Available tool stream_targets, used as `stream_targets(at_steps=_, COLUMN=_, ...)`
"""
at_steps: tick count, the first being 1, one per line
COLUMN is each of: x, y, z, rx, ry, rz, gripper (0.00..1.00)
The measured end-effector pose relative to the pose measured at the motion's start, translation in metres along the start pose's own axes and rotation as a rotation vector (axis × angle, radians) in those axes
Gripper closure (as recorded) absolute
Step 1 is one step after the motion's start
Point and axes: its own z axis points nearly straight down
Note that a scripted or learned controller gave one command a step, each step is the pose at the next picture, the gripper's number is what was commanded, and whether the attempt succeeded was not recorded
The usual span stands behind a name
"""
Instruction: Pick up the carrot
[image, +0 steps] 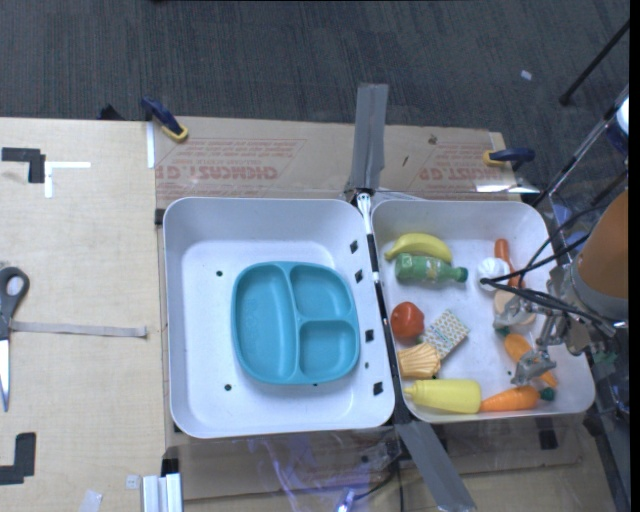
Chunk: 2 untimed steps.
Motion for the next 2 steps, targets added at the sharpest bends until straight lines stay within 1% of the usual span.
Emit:
stream_targets(at_steps=1, x=-0.003, y=0.0, z=-0.01, rx=0.002, ry=-0.005, rz=-0.003, gripper=1.0)
stream_targets(at_steps=2, x=-0.007, y=0.057, z=-0.048, rx=-0.001, ry=0.01, rz=0.24, gripper=1.0)
